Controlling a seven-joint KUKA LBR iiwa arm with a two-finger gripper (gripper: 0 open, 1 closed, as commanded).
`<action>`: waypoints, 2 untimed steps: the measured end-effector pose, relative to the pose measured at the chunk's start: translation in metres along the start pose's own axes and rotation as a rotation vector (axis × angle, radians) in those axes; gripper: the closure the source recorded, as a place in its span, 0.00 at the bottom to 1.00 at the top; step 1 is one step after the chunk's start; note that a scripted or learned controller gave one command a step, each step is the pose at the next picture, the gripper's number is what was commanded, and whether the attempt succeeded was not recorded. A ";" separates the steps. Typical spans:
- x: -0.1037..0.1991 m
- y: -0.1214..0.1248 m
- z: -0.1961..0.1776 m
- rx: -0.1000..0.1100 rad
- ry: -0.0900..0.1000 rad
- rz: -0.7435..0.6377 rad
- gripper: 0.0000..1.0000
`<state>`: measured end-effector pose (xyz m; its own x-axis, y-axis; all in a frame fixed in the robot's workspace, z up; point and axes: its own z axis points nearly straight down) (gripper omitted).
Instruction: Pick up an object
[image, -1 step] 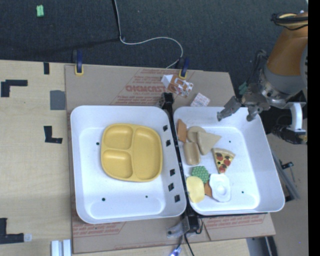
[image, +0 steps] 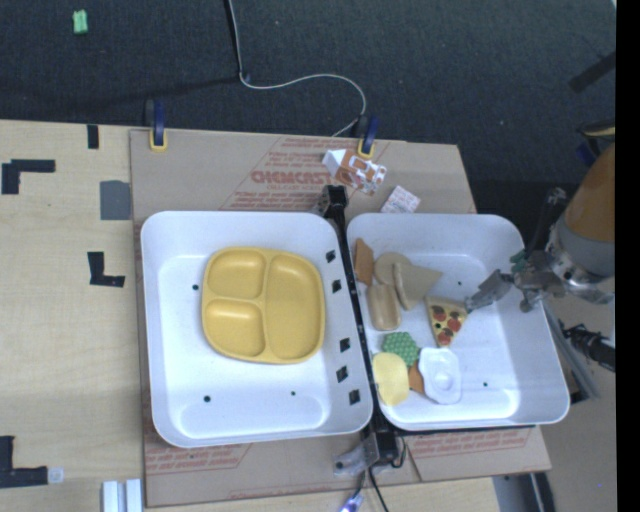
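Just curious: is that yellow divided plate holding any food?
Empty. The yellow plate lies in the left bin with all three compartments bare.

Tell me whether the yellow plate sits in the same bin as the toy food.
No: the yellow plate lies in the left bin, while the toy food sits in the right bin.

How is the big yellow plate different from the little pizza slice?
The yellow plate is much bigger than the pizza slice. The plate is plain yellow with three sections; the pizza slice is a triangle with red spots. The plate lies alone in the left bin; the pizza slice lies among other toy foods in the right bin. Both lie flat.
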<state>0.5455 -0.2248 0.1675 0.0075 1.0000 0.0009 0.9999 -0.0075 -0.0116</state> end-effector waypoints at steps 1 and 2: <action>0.049 0.011 0.088 -0.009 -0.001 -0.011 0.00; 0.047 0.012 0.072 -0.013 -0.002 -0.009 1.00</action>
<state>0.5571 -0.1781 0.0954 -0.0011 1.0000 -0.0013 1.0000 0.0011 0.0011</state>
